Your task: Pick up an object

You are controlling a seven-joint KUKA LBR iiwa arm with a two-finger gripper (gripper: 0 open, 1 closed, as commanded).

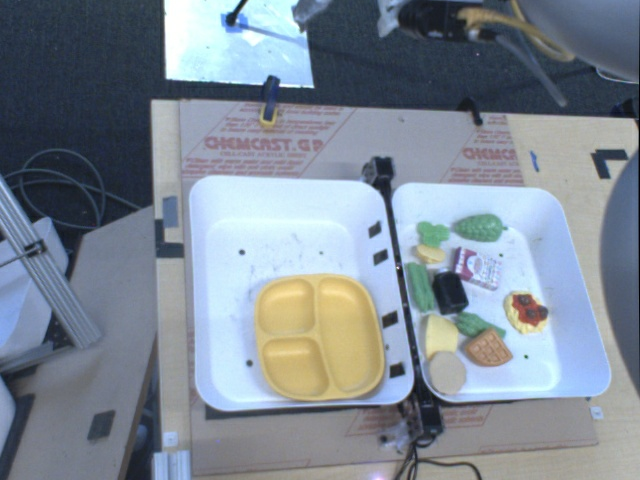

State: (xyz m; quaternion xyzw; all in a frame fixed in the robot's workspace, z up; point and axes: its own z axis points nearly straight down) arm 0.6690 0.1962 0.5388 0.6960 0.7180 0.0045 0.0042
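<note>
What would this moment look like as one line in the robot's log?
gripper: raised beyond bins, jaws open, holding nothing | yellow tray: left bin | toy food: right bin

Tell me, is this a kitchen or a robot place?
Probably a robot lab, not a kitchen. A gripper hangs over a bench holding two white bins, the food looks like plastic toys beside a yellow tray, and cables lie on the floor.

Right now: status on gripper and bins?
Gripper open, high above the bench, holding nothing. Toy food pile untouched in right bin. Yellow tray in left bin.
</note>
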